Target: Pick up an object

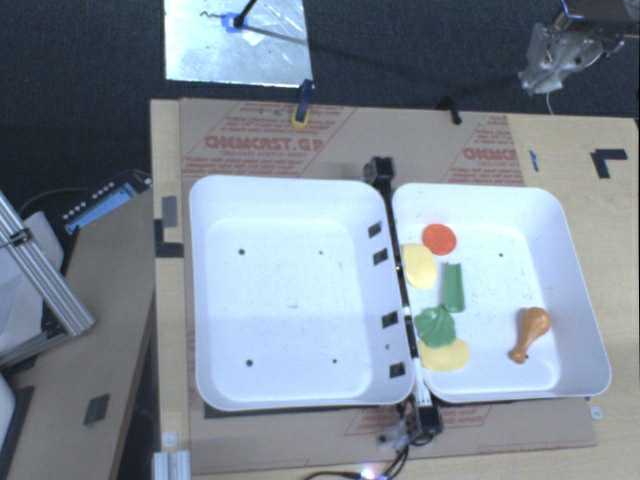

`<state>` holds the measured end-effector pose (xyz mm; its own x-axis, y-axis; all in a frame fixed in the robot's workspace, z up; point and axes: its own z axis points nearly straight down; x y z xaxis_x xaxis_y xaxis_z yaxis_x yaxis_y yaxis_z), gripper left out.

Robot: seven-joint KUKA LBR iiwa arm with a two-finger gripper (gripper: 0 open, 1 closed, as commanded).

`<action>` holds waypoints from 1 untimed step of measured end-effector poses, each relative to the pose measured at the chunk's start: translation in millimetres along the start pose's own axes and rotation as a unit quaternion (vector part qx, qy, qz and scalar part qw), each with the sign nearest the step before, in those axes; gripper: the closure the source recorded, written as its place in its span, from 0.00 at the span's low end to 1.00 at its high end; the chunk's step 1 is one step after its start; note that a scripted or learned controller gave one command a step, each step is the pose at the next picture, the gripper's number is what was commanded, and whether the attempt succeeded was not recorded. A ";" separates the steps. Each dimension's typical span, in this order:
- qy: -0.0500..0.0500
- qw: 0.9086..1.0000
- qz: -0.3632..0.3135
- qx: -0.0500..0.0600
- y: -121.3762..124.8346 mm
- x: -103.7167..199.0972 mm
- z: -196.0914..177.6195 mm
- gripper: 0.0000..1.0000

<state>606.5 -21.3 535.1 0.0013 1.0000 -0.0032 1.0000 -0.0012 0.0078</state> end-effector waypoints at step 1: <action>0.002 1.000 -0.003 0.003 -86.0 4.5 -1.4 1.00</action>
<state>520.5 -16.6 535.7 -0.0039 1.0000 0.0014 1.0000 0.0039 0.0013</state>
